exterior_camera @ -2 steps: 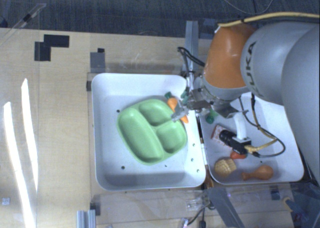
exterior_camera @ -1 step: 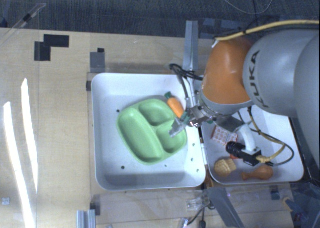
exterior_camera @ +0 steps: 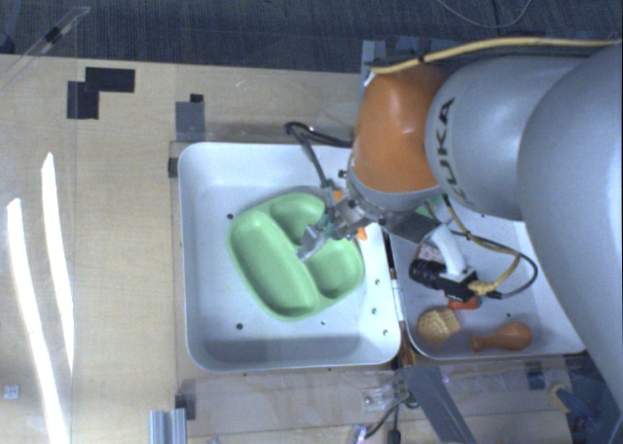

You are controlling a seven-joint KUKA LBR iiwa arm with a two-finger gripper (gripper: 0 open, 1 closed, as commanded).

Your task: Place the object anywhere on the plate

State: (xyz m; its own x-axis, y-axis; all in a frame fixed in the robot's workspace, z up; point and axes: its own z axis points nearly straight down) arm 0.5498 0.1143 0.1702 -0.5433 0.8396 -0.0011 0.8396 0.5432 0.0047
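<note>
Overhead, the end effector (exterior_camera: 321,231) hung low above the green divided plate (exterior_camera: 282,272) in the left bin (exterior_camera: 204,238); its opening couldn't be judged. An orange scrap (exterior_camera: 361,232), possibly the object, showed beside it and might land off the plate's rim.

Pincer (exterior_camera: 326,231) tips blurred, grip unclear

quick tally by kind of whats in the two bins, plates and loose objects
Plates: 1, the green divided plate in the left bin.
Wooden-looking loose objects: 2, a round tan piece and a brown pear-shaped piece in the right bin.
Total: 3, counting what the arm leaves uncovered.
</note>
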